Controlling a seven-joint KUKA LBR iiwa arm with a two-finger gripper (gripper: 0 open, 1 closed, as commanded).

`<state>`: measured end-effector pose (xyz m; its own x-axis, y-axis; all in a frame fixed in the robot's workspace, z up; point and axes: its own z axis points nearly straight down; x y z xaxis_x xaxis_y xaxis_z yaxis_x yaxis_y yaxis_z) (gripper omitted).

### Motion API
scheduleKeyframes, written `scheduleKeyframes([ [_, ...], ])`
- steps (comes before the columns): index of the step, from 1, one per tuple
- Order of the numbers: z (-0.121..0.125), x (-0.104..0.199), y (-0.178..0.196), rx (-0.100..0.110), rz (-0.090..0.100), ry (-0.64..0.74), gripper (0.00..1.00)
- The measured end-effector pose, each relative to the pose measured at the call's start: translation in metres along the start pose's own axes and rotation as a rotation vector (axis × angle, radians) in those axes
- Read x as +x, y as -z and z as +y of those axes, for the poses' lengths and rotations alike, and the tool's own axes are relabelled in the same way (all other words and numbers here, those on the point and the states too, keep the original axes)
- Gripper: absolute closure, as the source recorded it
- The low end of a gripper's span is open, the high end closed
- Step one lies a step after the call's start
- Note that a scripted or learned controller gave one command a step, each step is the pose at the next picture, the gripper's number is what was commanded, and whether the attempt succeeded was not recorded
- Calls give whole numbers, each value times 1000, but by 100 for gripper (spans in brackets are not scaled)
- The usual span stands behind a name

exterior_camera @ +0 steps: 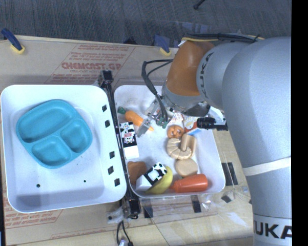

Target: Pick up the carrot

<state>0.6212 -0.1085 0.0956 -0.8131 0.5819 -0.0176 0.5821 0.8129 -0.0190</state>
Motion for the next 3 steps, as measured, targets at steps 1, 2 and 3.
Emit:
scheduleKeyframes([
  [1,2,-9,0,0,2,-407,0],
  [2,8,-8,10,-6,6,-397,100],
  [3,70,56,103,-24,15,-236,100],
])
